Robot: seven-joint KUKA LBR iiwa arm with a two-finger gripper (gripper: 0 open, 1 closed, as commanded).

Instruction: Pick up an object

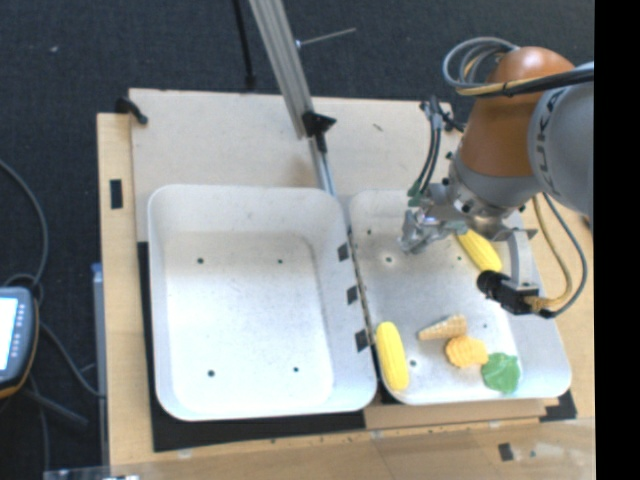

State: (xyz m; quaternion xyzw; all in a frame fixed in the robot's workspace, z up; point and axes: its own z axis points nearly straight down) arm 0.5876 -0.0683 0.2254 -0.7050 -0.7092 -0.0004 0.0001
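My gripper (pixel 414 234) hangs over the far part of the right bin (pixel 430 278), below the orange wrist band. Just to its right, partly under the arm, lies a yellow corn-like piece (pixel 480 251), apart from the gripper. Nearer the bin's front lie a yellow banana-shaped piece (pixel 392 356) by the left wall, an orange cone (pixel 443 328), a round orange piece (pixel 466 351) and a green piece (pixel 501 372). I see nothing held in the gripper.
The left bin (pixel 250 298) stands beside the right one, their walls meeting at mid-bench. A slanted metal post (pixel 290 68) rises behind the bins. Cables loop around the arm's wrist at right (pixel 540 288).
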